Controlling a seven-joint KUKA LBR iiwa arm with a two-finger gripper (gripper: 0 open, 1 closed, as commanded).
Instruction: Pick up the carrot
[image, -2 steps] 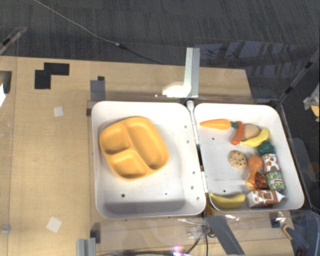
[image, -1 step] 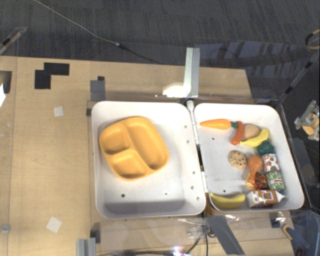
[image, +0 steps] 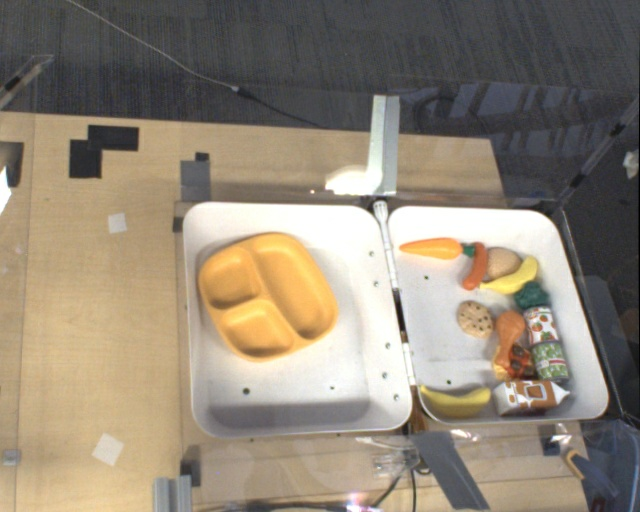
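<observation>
The carrot (image: 432, 247), orange with a green top at its right end, lies flat near the far left corner of the right bin (image: 440, 300). It points left toward the divider between the bins. A small red sausage (image: 477, 265) lies just to the right of its green end.
Along the right bin's right side sit a potato (image: 502, 263), a banana (image: 513, 279), broccoli (image: 531, 295), a cookie (image: 475, 318), a chicken leg (image: 509, 330) and small cartons (image: 545, 350). Another banana (image: 456, 400) lies at the front edge. A yellow sectioned plate (image: 265, 293) rests in the left bin (image: 350, 380).
</observation>
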